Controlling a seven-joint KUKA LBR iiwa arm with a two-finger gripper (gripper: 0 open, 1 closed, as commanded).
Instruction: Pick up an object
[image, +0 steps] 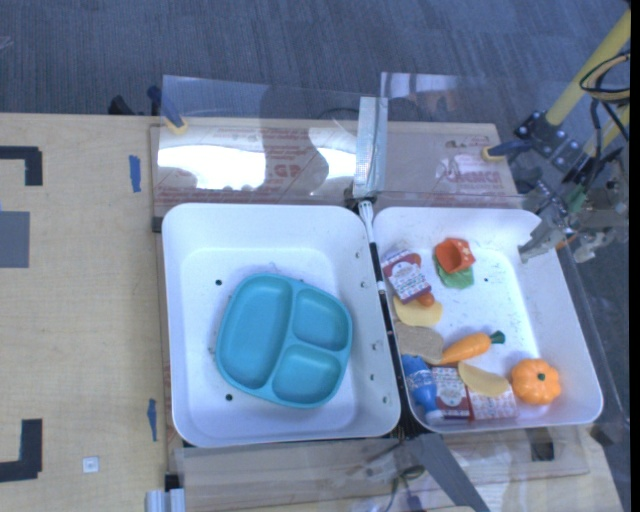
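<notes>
The tool (535, 245), its grip state impossible to tell, hangs at the right bin's (590, 400) upper-right rim, clear of the toy pumpkin (535, 381) and toy carrot (467, 348) awaiting a pick.

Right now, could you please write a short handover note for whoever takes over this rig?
Gripper: at the right bin's upper right edge, holding nothing that I can see.
Right bin: orange pepper toy, ketchup packet, carrot, small pumpkin, banana slice, more packets along the left wall.
Left bin: a blue divided plate.
Done: nothing picked up yet.
Left: choose an object, descend, grasp, lift.
</notes>
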